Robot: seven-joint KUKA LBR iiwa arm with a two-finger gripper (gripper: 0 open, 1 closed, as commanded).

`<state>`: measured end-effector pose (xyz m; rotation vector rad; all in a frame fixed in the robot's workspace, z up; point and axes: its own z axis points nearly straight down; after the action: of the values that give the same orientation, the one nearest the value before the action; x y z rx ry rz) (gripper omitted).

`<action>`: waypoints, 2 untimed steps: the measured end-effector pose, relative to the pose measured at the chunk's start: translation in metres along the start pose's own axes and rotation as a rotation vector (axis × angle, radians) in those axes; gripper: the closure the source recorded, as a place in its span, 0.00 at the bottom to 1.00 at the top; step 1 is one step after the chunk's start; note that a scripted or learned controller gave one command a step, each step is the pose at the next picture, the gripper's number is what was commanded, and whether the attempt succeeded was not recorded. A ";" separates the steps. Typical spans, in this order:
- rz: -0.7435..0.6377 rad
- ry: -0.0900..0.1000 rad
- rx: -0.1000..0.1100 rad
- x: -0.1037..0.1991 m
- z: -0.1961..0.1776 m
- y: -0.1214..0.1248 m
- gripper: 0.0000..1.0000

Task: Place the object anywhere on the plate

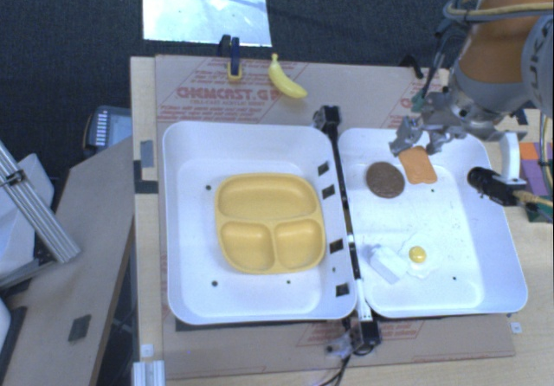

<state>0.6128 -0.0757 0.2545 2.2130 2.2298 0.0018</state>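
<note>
Hand (421,140) clenched on orange toast (420,167) above right bin (485,289), brown patty (384,179) beside, fried egg (417,256) nearer.

One fixed camera looks down at a slant on both white bins (260,138), arm (506,29) entering from right.

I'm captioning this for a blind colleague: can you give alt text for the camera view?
A gripper hangs over an orange slice in the right bin, beside a brown patty and fried egg. The left bin holds a yellow divided plate.
</note>
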 end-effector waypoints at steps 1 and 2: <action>0.000 0.000 0.001 0.044 0.015 -0.012 1.00; -0.001 0.001 0.002 0.092 0.030 -0.030 1.00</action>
<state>0.5819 0.0163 0.2245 2.2134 2.2329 0.0008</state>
